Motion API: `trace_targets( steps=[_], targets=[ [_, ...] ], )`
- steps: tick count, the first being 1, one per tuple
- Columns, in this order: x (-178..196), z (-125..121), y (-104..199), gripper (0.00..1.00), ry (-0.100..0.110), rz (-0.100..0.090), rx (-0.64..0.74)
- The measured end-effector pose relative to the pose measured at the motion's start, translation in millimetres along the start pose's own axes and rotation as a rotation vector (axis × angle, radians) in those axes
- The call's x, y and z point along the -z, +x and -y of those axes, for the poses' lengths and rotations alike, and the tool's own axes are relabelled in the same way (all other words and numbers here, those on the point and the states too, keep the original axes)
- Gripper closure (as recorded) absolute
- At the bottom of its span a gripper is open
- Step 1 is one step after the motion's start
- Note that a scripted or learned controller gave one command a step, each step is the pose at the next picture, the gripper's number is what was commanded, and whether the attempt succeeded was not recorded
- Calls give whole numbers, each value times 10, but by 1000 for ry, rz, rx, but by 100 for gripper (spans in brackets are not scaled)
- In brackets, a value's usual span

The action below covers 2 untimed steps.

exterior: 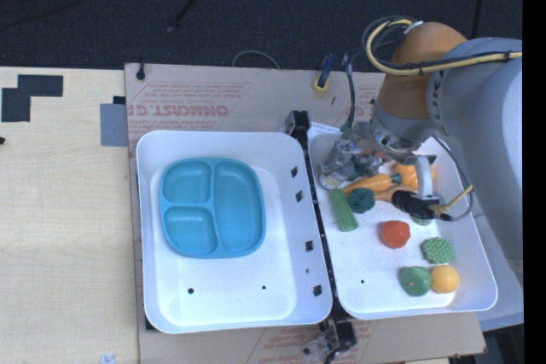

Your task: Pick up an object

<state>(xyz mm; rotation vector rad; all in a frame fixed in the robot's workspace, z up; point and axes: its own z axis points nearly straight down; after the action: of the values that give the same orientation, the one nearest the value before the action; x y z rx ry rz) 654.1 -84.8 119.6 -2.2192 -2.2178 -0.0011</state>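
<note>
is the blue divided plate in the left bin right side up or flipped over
Right side up. The blue plate lies flat in the left bin with its three compartments facing up, their dividing ridges visible.

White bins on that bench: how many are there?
2. The left bin holds a blue divided plate; the right bin holds the small toys, with the gripper at its top-left corner.

Smooth glossy plastic: the white bins [171, 303], the blue tray [212, 209]; beneath, matt brown cardboard [213, 102].

The bench [60, 217] bears two white bins [171, 303] side by side.
</note>
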Motion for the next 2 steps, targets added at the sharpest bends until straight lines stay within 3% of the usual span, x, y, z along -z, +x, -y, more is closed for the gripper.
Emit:
trace_targets(
  steps=[2],
  targets=[
    [1061,93,15,100,-6,4,3]
  ],
)
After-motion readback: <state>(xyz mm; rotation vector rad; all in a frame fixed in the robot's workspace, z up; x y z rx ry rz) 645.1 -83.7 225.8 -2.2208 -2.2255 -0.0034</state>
